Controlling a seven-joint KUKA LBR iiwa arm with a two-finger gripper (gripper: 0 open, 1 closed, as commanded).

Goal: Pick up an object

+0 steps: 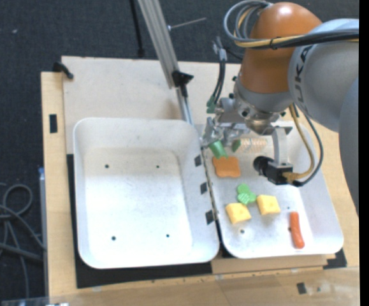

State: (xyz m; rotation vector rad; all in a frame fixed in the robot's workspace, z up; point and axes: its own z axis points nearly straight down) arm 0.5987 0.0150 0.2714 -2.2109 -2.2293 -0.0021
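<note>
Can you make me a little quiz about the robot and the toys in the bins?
1. True or false: the orange block lies in the right bin.
2. How many yellow blocks lie in that bin? A) one B) two C) four
3. Fill in: the red stick lies near the bin's ____ edge, far from the tool.

Key: 1 true. 2 B: one yellow block and another, beside the green piece. 3 right. A small green thing sits just under the tool; whether it is gripped is unclear.
</note>
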